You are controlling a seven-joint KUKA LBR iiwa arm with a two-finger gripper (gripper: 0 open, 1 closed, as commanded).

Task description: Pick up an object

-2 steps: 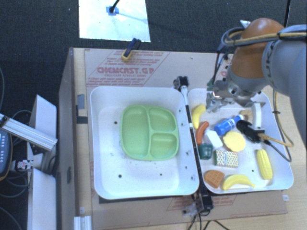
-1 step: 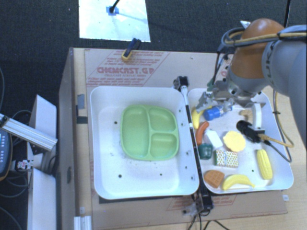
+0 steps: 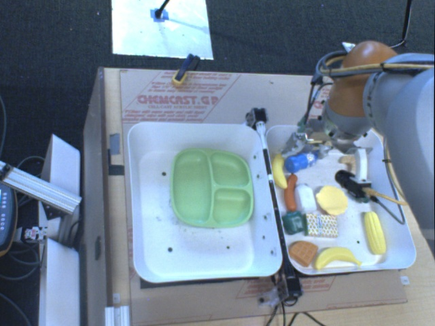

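The right white bin [image 3: 401,250] holds several toy foods. A blue object [image 3: 300,162] lies near the bin's far left corner. My gripper [image 3: 305,143] hovers just above and behind it, at the bin's far edge; nothing is visibly held. Beside the blue object lie a yellow piece [image 3: 278,170] and an orange carrot [image 3: 291,191]. Further toward the front are a white block [image 3: 306,197], a yellow round piece [image 3: 332,200], a dark green item [image 3: 294,221], a checkered packet [image 3: 321,225], an orange biscuit [image 3: 303,252], a banana [image 3: 338,257] and a corn cob [image 3: 373,232].
The left white bin [image 3: 153,250] holds a green divided plate [image 3: 211,187]. A ridge [image 3: 268,182] where the two bin walls meet runs between them. The grey arm [image 3: 401,100] with its orange band reaches over the right bin's far right corner. A small beige piece [image 3: 348,160] lies under the wrist.
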